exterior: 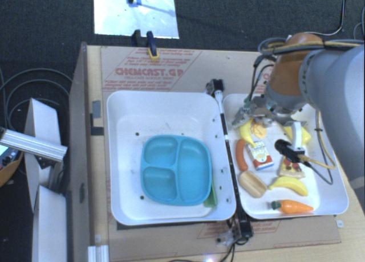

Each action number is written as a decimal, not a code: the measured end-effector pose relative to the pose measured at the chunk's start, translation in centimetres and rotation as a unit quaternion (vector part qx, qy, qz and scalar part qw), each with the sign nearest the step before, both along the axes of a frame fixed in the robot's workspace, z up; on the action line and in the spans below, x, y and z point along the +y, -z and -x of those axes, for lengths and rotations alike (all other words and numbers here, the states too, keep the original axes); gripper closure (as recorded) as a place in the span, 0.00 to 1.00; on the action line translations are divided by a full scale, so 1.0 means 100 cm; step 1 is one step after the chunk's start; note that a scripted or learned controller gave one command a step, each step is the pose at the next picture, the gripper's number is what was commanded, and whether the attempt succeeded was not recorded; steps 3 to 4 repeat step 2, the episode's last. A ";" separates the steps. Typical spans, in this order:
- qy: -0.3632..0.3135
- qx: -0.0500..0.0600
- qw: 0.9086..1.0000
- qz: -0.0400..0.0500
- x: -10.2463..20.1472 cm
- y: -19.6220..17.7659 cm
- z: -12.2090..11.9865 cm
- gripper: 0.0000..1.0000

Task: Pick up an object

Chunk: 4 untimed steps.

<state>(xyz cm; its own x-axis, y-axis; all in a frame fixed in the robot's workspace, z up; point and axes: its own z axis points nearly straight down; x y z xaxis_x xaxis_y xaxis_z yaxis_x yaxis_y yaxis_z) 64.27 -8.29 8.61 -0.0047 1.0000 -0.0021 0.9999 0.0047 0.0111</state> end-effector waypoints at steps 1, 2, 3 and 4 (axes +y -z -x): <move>0.000 -0.003 1.000 0.000 -0.001 -0.016 -0.002 1.00; -0.003 0.004 1.000 -0.003 0.068 -0.103 0.040 1.00; -0.003 0.004 1.000 -0.003 0.068 -0.103 0.040 1.00; -0.003 0.004 1.000 -0.003 0.068 -0.103 0.040 1.00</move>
